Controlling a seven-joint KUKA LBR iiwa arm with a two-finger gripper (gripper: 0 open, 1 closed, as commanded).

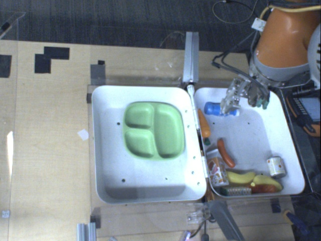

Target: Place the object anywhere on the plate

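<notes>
blue object [214, 108], looks like a small bottle or can lying on its side, sits at back-left of right bin [261, 134], well apart from green plate [153, 130] in left bin [105, 149]. jaws [231, 104] hang right at its right end, touching or nearly; can't tell if open, shut or gripping. judgement: grasp step. best to centre fingers across the body, not the end, close firm, lift clear of divider, set down in any plate compartment. carrot [203, 123], sausage [225, 153], banana [242, 176], silver can [275, 166] lie nearby in same bin, avoid bumping.
</notes>
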